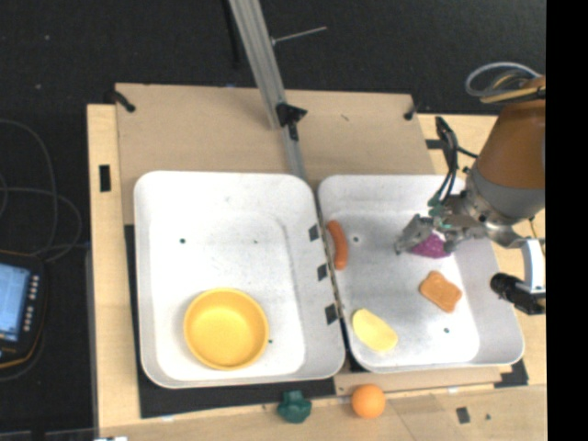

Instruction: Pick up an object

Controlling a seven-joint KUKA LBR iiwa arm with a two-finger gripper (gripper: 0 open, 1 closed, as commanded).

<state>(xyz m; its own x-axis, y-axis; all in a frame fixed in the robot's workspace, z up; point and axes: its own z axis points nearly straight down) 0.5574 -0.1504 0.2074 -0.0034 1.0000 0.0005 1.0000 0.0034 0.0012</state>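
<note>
Purple object [430, 244] in the right bin [386, 209], upper middle, right under the hand [424, 231]; fingers around it or only above it, impossible to tell. Grey arm [514, 168] slanting in from the right. Nearby: spongy orange block [441, 291], pale yellow wedge [374, 330], orange sausage shape [338, 244]; smooth yellow bowl [226, 328] in the left bin [230, 200].

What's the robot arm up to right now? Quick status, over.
Gripper down in right bin, over purple object. No grasp visible. Orange block close beside it.
</note>
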